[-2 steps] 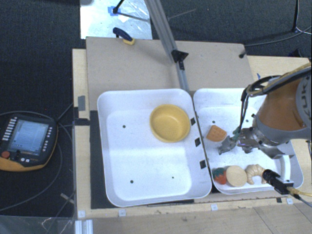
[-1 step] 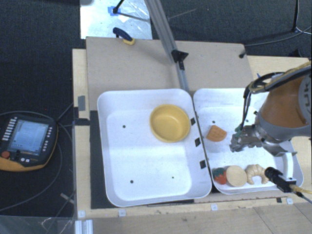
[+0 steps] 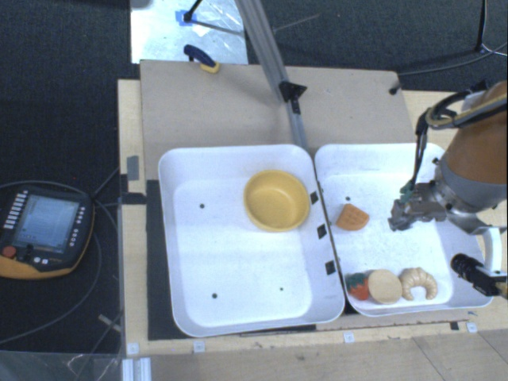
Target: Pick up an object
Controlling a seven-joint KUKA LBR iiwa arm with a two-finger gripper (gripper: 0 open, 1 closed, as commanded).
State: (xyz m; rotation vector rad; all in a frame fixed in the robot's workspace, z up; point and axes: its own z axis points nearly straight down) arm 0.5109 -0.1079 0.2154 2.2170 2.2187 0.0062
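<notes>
Nearest the camera: a croissant-shaped pastry (image 3: 419, 282), a round tan biscuit-like disc (image 3: 385, 286) and a small red-and-green item (image 3: 359, 285), lined up touching one another along the near wall of the right bin (image 3: 373, 161). All three below the jaws (image 3: 406, 213) and toward the camera, well apart from them. Likely resting there simply as loose candidates for picking; nothing restrained.

Orange wedge (image 3: 352, 217), possibly a toy slice of food, lying alone on the bin floor just to the left of the jaws, level with them, not touching. Judged the nearest pick candidate and the likeliest target, given the short gap and open floor around it.

Jaws dark and seen from above at a slant; spread or pressed together: cannot tell. Nothing visible between them. Positioned low over the middle of the right bin, wrist reaching in from the right, consistent with an approach to a grasp not yet made.

Further left of the jaws, across the shared bin walls: yellow bowl (image 3: 276, 200) upright in the left bin (image 3: 238, 292), well apart, no obstruction.

Beyond the jaws, away from the camera: grey pole (image 3: 266, 42) slanting across the surface (image 3: 341, 105), clear of the working area. Cable (image 3: 418, 153) hanging near the wrist; possible snag risk, judged minor. Handheld control pendant (image 3: 44, 228) far left, off the surface.
</notes>
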